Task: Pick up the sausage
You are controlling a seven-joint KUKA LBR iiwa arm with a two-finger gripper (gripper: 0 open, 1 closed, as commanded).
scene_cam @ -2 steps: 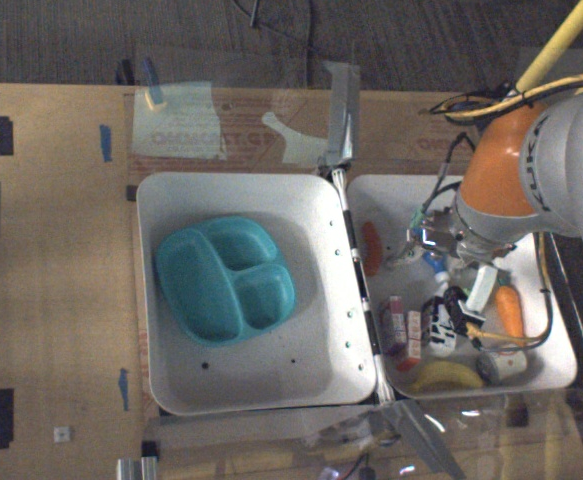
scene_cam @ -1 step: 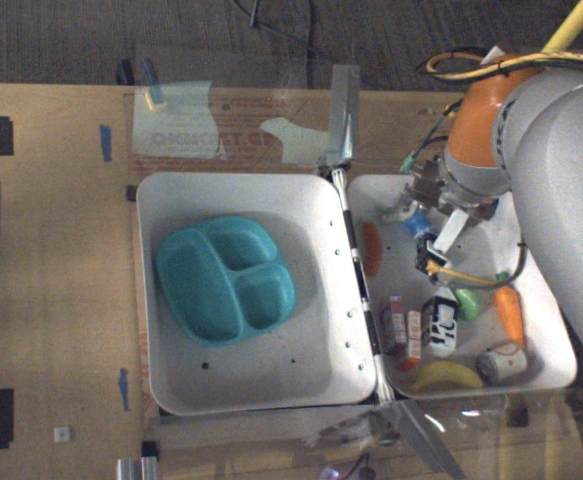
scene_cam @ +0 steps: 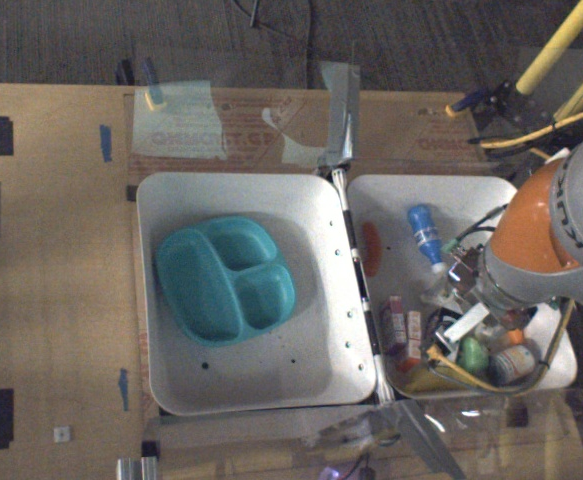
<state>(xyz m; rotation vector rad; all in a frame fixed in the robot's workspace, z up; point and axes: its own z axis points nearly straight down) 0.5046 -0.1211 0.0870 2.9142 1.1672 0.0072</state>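
Observation:
The sausage [scene_cam: 371, 248], a reddish-orange oblong, lies in the right bin [scene_cam: 391, 193] close against its left wall, well apart from the arm. My gripper [scene_cam: 453, 293] is low over the middle of the right bin, to the right of the sausage and just below a blue bottle [scene_cam: 426, 233]. The grey arm with its orange band [scene_cam: 529, 233] covers the bin's right side.
A teal divided plate [scene_cam: 226, 278] rests in the left bin [scene_cam: 156, 368]. Near the right bin's front lie small reddish packets [scene_cam: 403, 326], a green item [scene_cam: 474, 354], a can [scene_cam: 512, 364] and a yellow piece [scene_cam: 441, 370], crowded around the gripper.

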